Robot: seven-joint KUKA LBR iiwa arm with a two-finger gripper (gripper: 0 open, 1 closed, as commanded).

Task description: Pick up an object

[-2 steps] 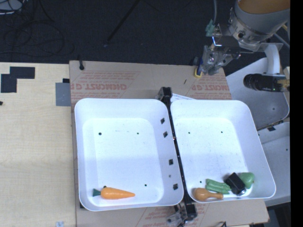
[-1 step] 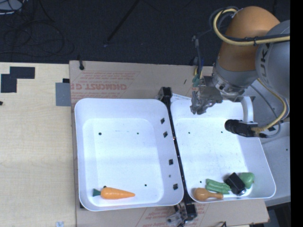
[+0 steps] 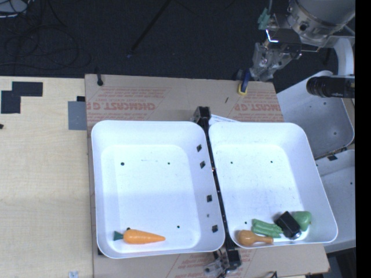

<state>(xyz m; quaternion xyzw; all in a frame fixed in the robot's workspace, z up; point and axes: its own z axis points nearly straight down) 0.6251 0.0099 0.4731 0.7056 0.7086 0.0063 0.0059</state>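
Note:
An orange carrot (image 3: 143, 236) with a green top lies at the near left corner of the left bin (image 3: 110, 155). In the right bin (image 3: 301, 149), at the near right corner, lie a tan pear-shaped piece (image 3: 253, 238), a green pod (image 3: 266, 228), a black block (image 3: 287, 224) and a green piece (image 3: 303, 218), bunched together. My gripper (image 3: 265, 64) hangs high above the bench, beyond the far edge of the right bin, far from every object. Nothing is seen between its fingers.
The two white bins sit side by side on a cardboard sheet (image 3: 174, 100), joined by a black clip strip (image 3: 210, 184). A yellow-and-blue clamp (image 3: 244, 87) stands at the sheet's far edge. Wooden bench surface (image 3: 40, 201) extends to the left.

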